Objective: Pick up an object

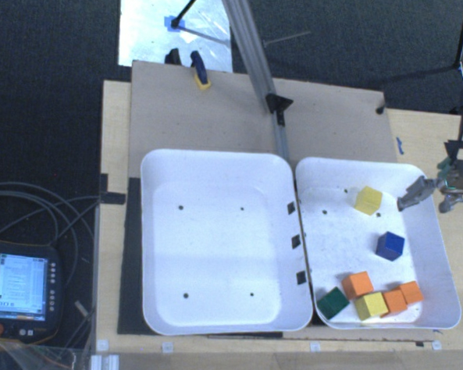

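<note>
Down at the near edge of the right white plastic bin (438,255) sit the clustered blocks; the yellow cube (368,200) lies alone, just left of the metal pincer (428,192), whose state I cannot tell

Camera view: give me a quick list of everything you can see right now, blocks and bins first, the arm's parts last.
Yellow blocks: 2, one alone near the right bin's far side, one in the near cluster.
Blue block: 1, right bin, middle, alone.
Orange blocks: 3, near cluster of the right bin.
Green block: 1, right bin, near-left corner.
White bins: 2, left bin, right bin.
Teach pendant: 1, black, on the floor at left.
Gripper: 1, grey, over the right bin's far right rim.
</note>
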Available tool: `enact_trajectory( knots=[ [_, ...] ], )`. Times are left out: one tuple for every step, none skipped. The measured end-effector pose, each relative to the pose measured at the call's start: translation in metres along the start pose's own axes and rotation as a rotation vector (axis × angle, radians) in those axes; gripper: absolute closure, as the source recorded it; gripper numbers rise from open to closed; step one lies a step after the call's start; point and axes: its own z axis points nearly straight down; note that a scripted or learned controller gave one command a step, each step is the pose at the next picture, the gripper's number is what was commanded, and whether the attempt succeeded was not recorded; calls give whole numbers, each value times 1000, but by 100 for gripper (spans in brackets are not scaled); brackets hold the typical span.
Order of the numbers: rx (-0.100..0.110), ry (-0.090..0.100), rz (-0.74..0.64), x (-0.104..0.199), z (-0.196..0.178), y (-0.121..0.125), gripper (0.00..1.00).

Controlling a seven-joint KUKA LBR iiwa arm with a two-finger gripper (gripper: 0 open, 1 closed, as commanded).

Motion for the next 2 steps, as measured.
enact_trajectory(
  knots=[
    [0, 0, 0, 0, 0, 0, 0],
    [4, 0, 2, 3, 42, 2, 0]
  ],
)
